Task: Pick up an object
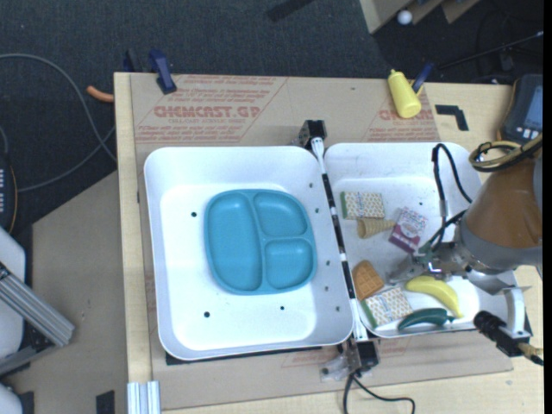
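The right bin (379, 166) holds several small items: a speckled cracker packet (362, 203), a small cone (373, 227), a pink wrapper (408, 228), an orange waffle piece (367, 277), a second speckled packet (390, 304), a yellow banana (436, 292) and a green object (425, 319). My gripper (423, 264) is low inside this bin, just above the banana and right of the waffle piece. The arm's orange band (509, 214) rises behind it and hides the bin's right side.
The left bin (172, 188) holds a blue divided plate (259, 240). A yellow bottle (403, 94) and a blue clamp (161, 70) lie on the cardboard behind the bins. A black cable (444, 175) loops over the right bin's far corner.
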Action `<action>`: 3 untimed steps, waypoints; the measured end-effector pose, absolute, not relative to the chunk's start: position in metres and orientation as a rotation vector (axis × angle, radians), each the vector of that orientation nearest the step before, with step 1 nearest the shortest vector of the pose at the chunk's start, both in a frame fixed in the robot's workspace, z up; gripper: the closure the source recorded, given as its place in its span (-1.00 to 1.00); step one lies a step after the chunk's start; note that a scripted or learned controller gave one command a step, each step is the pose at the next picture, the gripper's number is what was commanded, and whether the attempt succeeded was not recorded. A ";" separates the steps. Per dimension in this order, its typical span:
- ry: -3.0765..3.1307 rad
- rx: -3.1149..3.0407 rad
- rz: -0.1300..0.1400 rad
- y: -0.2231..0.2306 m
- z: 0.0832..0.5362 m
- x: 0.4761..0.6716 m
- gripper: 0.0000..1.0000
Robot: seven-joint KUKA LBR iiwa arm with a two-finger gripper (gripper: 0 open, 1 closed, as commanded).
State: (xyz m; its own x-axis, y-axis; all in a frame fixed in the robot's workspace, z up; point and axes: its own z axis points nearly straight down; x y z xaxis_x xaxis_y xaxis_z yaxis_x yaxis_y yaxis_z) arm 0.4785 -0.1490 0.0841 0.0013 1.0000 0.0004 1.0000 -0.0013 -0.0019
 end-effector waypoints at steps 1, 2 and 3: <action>-2.219 -2.224 -0.001 -0.149 0.094 0.479 1.00; -2.219 -2.223 -0.001 -0.149 0.094 0.479 -1.00; -2.224 -2.221 -0.001 -0.132 0.084 0.517 -1.00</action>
